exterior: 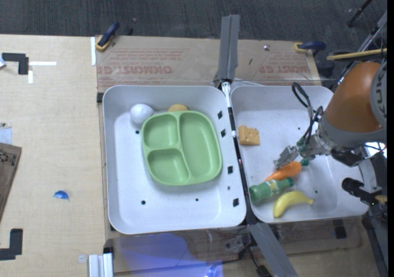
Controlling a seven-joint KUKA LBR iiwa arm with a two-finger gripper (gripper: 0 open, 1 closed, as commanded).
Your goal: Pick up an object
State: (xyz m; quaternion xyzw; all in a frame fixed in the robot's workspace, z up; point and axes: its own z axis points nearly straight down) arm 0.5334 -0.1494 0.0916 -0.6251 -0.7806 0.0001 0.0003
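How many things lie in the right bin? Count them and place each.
4: an orange sponge block near the divider, a carrot under the claw, a green bottle, a banana nearest the front. The arm may hide more.

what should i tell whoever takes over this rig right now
Hand: low in the right bin, at the carrot; finger state unclear, no grasp visible.
Right bin: carrot, green bottle, banana, orange block.
Left bin: green divided plate, white ball, a yellow item behind the plate.
Done: nothing lifted.
Left: grasp and raise one object.
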